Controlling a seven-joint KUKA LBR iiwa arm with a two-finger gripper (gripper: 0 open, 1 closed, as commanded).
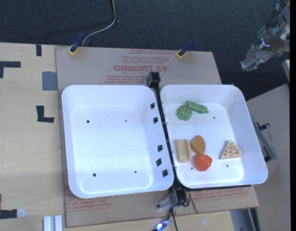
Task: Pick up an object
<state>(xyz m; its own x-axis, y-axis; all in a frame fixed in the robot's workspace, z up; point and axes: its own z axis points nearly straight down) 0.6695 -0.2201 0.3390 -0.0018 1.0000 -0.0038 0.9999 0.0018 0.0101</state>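
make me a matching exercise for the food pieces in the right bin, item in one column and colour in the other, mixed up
Items:
1. tomato
2. broccoli
3. triangular wedge
4. bread roll

Colours:
A. pale tan
B. green
C. red
D. cream with a brown lattice pattern

Pairs: 1-C, 2-B, 3-D, 4-A

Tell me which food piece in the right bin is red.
The tomato, round and red, at the bin's near edge. The other pieces are green, tan, or orange-brown; it touches the orange-brown piece just above it.
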